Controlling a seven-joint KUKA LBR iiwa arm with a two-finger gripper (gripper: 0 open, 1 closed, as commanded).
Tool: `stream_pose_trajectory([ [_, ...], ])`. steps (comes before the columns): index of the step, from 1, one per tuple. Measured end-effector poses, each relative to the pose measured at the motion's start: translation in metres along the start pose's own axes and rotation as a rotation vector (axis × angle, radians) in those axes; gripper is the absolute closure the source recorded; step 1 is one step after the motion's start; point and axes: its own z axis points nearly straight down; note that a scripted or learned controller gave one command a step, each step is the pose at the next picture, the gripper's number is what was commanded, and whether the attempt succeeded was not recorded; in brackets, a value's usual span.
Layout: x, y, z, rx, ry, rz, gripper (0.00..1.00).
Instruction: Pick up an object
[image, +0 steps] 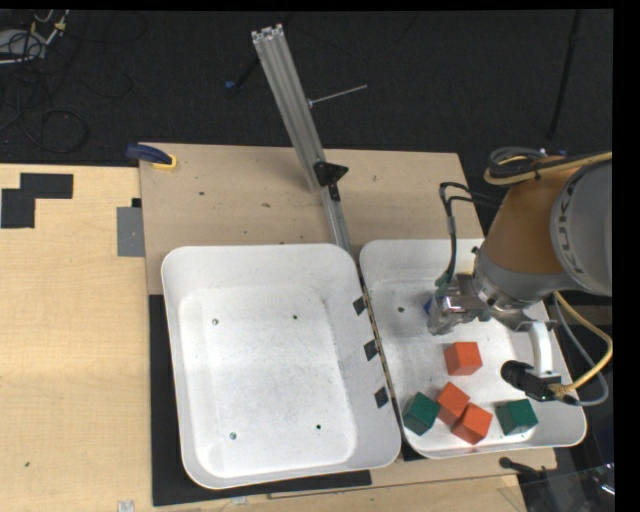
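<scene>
From the overhead camera I see my gripper low in the right bin, near its middle, with a small blue thing just beside it on the left. Whether my jaws stand apart or together I cannot tell; the wrist hides them.

The blocks lie nearer the front of the bin: one orange block just below me, two more orange blocks touching each other, a green block against them, and another green block to the right.

My worry: I may close on bare floor, since the nearest orange block sits apart from me. Among the clustered blocks, a finger could land on a neighbour and shove it aside.
</scene>
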Motion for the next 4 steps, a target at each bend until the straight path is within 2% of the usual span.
stream_pose_trajectory([
  [2, -0.002, 0.011, -0.101, -0.002, -0.001, 0.001, 1.00],
  [4, 0.109, 0.023, -0.102, 0.002, 0.001, -0.002, 1.00],
])
